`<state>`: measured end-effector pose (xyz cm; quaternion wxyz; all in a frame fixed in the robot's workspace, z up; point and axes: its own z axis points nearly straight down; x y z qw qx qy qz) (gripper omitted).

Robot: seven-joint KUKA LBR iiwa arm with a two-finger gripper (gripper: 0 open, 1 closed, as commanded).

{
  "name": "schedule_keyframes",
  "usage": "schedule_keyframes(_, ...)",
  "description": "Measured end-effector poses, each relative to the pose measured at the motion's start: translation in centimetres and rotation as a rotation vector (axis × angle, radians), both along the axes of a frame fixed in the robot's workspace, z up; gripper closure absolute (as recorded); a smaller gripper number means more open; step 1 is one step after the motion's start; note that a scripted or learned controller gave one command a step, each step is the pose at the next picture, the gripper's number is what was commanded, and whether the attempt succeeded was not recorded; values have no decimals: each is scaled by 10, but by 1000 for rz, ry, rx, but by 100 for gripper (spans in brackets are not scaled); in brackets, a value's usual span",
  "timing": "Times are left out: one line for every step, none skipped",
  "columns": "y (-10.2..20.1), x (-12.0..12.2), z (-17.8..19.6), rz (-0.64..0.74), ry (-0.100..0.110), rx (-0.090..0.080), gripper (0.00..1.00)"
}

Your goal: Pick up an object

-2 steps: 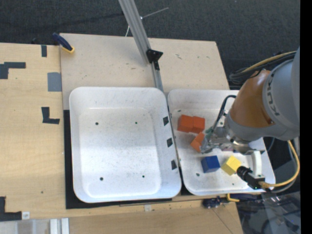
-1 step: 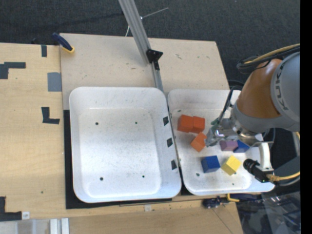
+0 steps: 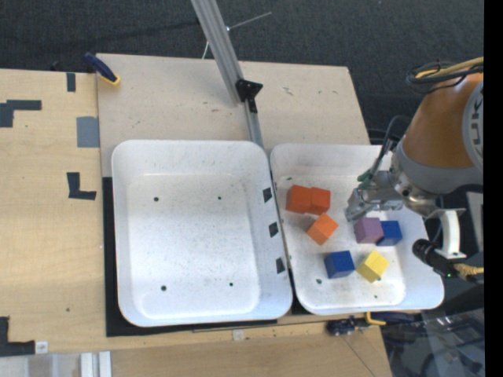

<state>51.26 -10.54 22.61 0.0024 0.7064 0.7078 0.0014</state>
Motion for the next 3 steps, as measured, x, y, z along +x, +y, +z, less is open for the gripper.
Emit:
schedule_keyframes(0, 0, 27, -1, 4, 1, 100)
schedule_keyframes(59, 9, 26, 6, 7, 3, 100)
schedule_keyframes(111, 25, 32, 6, 6, 3, 100)
